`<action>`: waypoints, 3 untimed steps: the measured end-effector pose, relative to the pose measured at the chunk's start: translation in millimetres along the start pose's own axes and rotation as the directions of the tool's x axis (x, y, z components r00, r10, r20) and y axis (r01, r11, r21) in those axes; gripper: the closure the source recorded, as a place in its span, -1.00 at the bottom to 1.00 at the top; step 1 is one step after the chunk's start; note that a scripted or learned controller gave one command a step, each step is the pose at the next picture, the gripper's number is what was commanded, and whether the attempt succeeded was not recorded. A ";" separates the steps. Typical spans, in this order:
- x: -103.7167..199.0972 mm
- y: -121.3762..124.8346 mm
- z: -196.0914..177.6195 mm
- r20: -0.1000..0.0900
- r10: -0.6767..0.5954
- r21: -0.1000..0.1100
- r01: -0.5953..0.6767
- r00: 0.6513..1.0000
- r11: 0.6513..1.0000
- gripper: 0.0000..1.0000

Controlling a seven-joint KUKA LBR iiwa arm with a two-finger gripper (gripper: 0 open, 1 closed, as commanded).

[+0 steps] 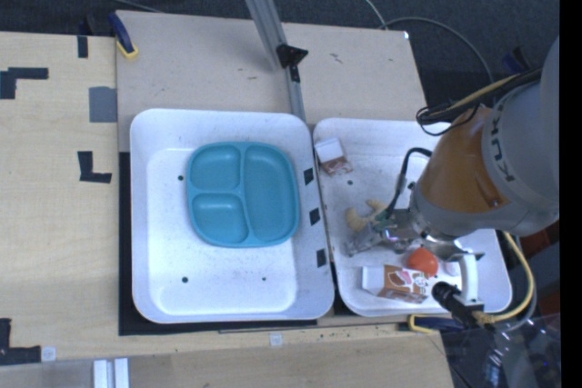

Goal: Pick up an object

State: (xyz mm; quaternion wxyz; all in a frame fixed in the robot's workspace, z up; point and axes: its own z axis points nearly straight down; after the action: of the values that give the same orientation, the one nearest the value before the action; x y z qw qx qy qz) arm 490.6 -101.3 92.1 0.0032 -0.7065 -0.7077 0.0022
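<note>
I'm looking down on a pale wood worktop (pixel 55 195) over dark carpet, with two white bins set side by side so loose items stay corralled. The left bin (pixel 155 286) carries a blue divided plate (pixel 244 194), lying flat near the middle. The right bin (pixel 364 136) has the clutter: a small white-and-brown packet (pixel 332 156) near its top left corner, a pale lumpy piece (pixel 359 216) mid-bin, a brown-and-white wrapper (pixel 396 282) by the near rim, and an orange ball (pixel 421 262) just right of it. My arm (pixel 473 173) leans in over this bin, putting the hand (pixel 382 236) low among the pieces. Whether the hand is wide or narrow I cannot tell. I judge the lumpy piece the likeliest target.
</note>
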 end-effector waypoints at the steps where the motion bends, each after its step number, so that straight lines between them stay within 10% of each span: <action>1: -0.1 -0.1 2.8 0.002 0.001 -0.006 -0.001 1.000 1.000 -1.00; 2: 0.6 -0.5 -6.9 0.000 0.001 -0.004 -0.001 1.000 1.000 1.00; 3: 2.4 -3.5 -68.8 0.002 0.000 -0.011 0.000 1.000 1.000 1.00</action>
State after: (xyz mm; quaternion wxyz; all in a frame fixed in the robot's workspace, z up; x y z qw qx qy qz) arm 487.7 -99.0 161.0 -0.0011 -0.7066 -0.7076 -0.0010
